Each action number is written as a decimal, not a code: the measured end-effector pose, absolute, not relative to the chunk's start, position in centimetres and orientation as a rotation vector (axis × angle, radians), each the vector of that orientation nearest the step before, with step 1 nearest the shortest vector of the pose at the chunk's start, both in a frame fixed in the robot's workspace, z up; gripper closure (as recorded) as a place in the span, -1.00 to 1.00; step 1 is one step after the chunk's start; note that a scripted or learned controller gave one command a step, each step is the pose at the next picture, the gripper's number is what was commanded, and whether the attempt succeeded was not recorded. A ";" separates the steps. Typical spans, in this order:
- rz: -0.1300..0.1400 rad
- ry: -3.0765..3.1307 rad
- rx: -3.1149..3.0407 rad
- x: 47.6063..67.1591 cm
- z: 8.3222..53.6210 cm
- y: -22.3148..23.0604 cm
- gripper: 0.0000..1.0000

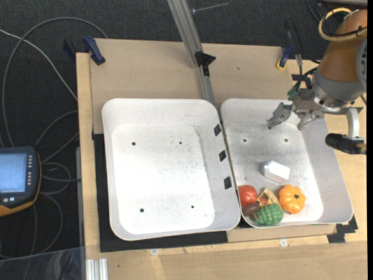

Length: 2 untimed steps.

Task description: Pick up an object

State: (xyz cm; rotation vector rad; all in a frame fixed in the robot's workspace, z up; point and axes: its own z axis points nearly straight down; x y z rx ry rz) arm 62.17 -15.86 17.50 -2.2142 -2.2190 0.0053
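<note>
green toy (269,214), well apart from end effector (289,118)

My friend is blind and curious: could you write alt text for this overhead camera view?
A grey-and-orange robot arm's gripper hangs with jaws open above the far end of the right white bin, holding nothing. Near that bin's front lie a white block, red tomato, green toy and orange pumpkin.
</note>
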 end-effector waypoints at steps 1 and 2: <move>0.007 -2.216 -2.216 61.7 11.2 -15.8 -1.00; 0.003 -2.219 -2.218 61.7 9.1 -15.7 -1.00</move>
